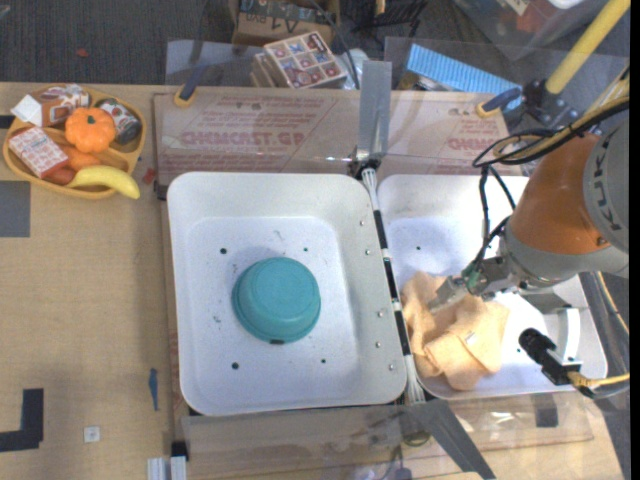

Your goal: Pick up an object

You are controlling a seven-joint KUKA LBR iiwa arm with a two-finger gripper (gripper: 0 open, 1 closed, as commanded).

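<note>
Camera view looks down on two shallow white plastic bins side by side on the surface. The left bin (195, 218) carries an upturned teal round plastic bowl (277, 299); the right bin (430, 203) holds a crumpled pale orange cloth (455, 338) against its near left corner, beside the divider. The grey arm's end effector (476, 280) sits low at the cloth's upper edge, touching or nearly touching a fold. Whether it is released or clenched I cannot tell, so a grasp cannot be claimed.

Risks, as I judge them: soft cloth may give only a thin fold, which would slip out on lifting. Being so close to the bin wall, a descent slightly off could strike the rim. A dangling black cable (487, 208) near the wrist might snag.
</note>
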